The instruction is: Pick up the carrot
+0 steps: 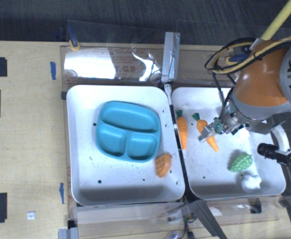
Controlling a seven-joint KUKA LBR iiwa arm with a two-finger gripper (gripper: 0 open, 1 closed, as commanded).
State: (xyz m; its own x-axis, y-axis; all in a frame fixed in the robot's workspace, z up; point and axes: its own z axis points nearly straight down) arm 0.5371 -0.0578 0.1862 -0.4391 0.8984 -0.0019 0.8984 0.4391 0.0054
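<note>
The fingers [212, 130] of the gripper [210, 132] are sitting low over the right bin [264, 183], closing narrowly around the upper part of a carrot [208, 135] that is lying slantwise on the bin floor, its green top pointing toward the far left and its tip toward the near right. The carrot is showing between the fingers, though it is hard to tell whether it is resting on the floor or lifted off it. The grey arm [264, 78] with its orange band is reaching in from the right, with yellow and black cables looping over it near the far edge.

A 2nd carrot [182, 131] is lying just to the left, along the left wall of the same bin, well clear of the fingers, with its green top at the far end. Toward the near right of this bin a green knobbly object [240, 162] is sitting, and just nearer than it a small white object [251, 182] is resting by the corner.

In the left bin [80, 133] a blue 3-compartment plate [128, 131] is lying near the middle. An orange-brown piece of food [162, 165] is sitting beside the plate's near right corner, close to the wall dividing the 2 bins. Both bins are standing side by side on the wooden bench [21, 148].
</note>
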